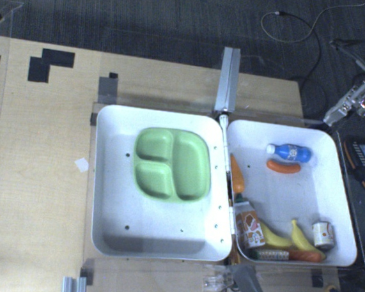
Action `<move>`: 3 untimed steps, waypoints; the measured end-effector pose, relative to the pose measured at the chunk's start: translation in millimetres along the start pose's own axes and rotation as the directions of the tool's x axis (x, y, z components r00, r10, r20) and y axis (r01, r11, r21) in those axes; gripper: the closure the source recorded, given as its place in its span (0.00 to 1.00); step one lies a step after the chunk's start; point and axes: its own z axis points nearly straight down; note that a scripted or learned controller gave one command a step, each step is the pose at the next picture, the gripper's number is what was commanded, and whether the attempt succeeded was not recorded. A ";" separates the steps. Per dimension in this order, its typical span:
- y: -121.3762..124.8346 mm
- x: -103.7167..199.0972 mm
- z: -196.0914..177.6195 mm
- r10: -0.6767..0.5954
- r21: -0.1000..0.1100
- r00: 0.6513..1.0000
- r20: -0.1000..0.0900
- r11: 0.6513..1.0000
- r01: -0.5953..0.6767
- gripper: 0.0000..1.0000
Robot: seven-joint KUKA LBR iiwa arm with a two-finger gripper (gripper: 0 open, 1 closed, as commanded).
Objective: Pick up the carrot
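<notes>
While the hand (357, 101) hangs beyond the right bin's far right corner, off the bin altogether, its spread cannot be told at this size, and nothing shows between its tips. The carrot (236, 173) lies in the right bin (335, 164) tight against the left wall, lengthwise along the divider that separates it from the left bin (105, 186), which carries a green tray (171, 163).

Likely faults, as judged from this layout:
- Wall contact. With the carrot pressed to the wall, one tip would probably have no room on that side and could strike the rim or ride over the carrot.
- Wrong object. An orange sausage (284, 167) lies near the far edge, just beside a blue bottle (289, 152); its colour resembles the carrot's and could draw the grasp.
- Crowding. A carton (250, 227) sits just nearside of the carrot, with bananas (286, 237) and a can (323, 234) along the near wall; a long approach may nudge them.
- Rolling. A tapered body may slip from a closing pinch.
</notes>
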 end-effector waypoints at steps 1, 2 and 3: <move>-6.4 6.6 3.8 -0.475 -0.001 0.880 -0.014 0.880 0.475 1.00; -8.9 10.2 53.4 -0.792 -0.007 0.611 -0.012 0.611 0.792 1.00; -6.0 8.4 39.0 -0.790 -0.004 0.613 0.000 0.613 0.790 1.00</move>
